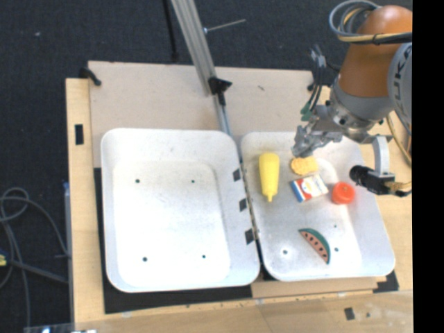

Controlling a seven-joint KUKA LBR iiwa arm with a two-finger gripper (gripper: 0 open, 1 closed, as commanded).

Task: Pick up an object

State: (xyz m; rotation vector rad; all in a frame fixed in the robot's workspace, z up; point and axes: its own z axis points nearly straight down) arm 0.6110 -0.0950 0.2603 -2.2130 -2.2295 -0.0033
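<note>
The gripper [303,146] hung at the right bin's [361,255] twelve o'clock, touching a small yellow piece [304,165]; whether it gripped was unclear. The piece looked light, rigid, best pinched across its edges.

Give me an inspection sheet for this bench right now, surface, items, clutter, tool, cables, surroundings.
Surface: wooden bench bearing a left bin and a right bin side by side.
Job's things: in the right bin, yellow bottle, small yellowish piece, white carton, orange-red round item, watermelon slice.
Clutter: nothing seen.
Tool: over the right bin's far part, just above the yellowish piece; open or shut cannot be told.
Cables: loops on the arm; wires on the floor.
Surroundings: dark floor, slanted metal pole.
</note>
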